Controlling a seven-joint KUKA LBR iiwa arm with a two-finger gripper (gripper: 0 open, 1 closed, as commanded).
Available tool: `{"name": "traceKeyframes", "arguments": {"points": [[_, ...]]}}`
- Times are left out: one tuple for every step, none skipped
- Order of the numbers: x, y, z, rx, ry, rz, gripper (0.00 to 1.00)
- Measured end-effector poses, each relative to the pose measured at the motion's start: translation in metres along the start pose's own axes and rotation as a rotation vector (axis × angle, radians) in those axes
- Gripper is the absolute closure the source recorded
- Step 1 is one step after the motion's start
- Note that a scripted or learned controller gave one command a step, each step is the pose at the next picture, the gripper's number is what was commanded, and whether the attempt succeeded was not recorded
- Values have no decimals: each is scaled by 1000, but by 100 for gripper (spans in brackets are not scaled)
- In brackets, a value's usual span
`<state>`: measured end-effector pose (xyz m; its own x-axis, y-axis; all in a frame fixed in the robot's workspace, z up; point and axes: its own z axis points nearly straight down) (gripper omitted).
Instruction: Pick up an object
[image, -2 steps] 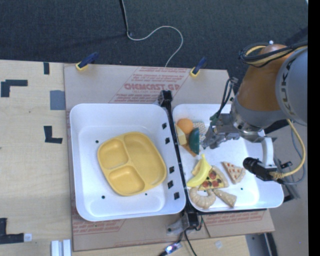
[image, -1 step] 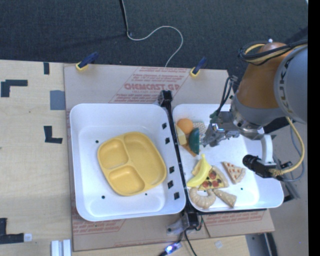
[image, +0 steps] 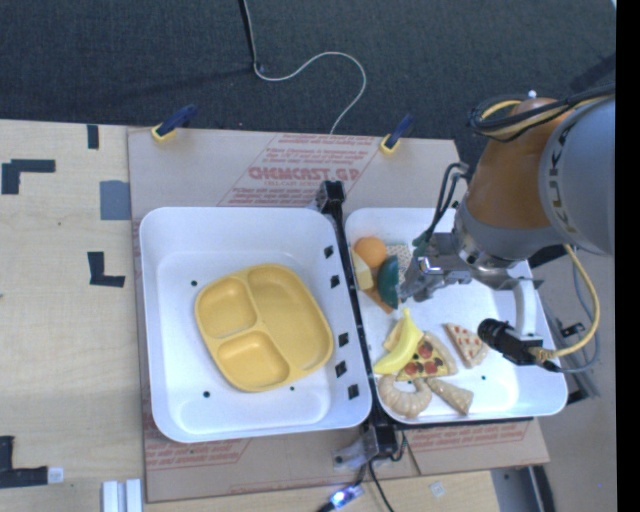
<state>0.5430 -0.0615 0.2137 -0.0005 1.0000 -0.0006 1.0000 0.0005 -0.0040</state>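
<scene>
The right bin holds several toy foods: an orange, a dark green piece, a yellow banana, a pizza slice, a toast-like wedge, a pretzel ring and a tan wedge. My gripper hangs low over the upper left of that bin, just right of the green piece and the orange. The wrist body covers the fingers from above.
The left bin holds a yellow three-compartment plate. A black divider runs between the bins. A black cable connector from the arm hangs over the right bin. Cardboard lies under both bins.
</scene>
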Motion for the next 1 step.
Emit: {"name": "traceKeyframes", "arguments": {"points": [[-1,-6,0,-1,0,0,100]]}}
